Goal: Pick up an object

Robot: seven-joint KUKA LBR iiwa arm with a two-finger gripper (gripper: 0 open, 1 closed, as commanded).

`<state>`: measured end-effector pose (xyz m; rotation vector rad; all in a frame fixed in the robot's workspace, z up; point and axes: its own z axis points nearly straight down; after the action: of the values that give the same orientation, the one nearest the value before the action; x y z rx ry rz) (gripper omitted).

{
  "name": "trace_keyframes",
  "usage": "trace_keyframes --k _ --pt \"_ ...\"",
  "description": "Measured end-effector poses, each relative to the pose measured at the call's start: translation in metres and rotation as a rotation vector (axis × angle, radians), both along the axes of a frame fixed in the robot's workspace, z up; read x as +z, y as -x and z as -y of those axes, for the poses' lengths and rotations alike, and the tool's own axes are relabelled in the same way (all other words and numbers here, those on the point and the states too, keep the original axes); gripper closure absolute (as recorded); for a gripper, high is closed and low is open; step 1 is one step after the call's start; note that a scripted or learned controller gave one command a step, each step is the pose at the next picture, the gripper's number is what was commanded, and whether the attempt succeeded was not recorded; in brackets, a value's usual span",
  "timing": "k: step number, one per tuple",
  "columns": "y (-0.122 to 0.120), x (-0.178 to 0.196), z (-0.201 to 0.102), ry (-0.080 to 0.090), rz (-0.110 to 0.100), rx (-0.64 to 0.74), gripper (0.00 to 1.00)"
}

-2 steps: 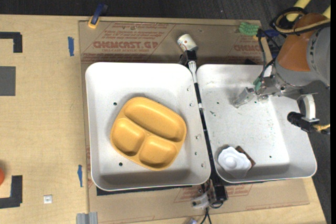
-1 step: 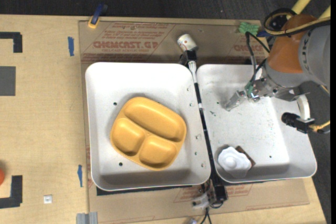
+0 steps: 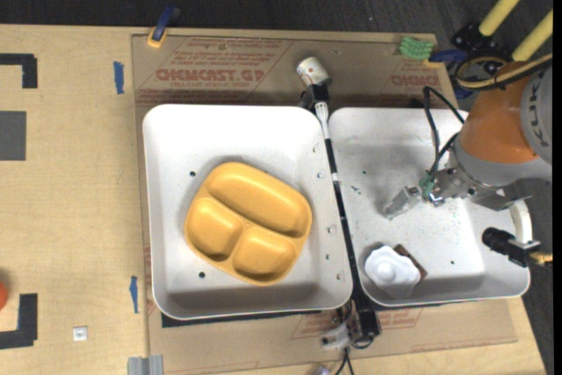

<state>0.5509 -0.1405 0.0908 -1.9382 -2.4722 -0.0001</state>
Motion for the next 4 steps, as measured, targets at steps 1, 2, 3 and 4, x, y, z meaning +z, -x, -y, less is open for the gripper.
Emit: trace_keyframes --k 1,2,3,4 --pt "-0.022 -0.005 0.054 -0.007 0.001 0.007 0.00" --pt "-0.074 0.042 0.032 0.001 0.005 0.065 0.00" --pt "-0.076 -0.005 0.072 -0.015 0.004 0.295 0.00" --pt "-0.117 0.054 0.042 0.002 0.006 0.348 0.00"
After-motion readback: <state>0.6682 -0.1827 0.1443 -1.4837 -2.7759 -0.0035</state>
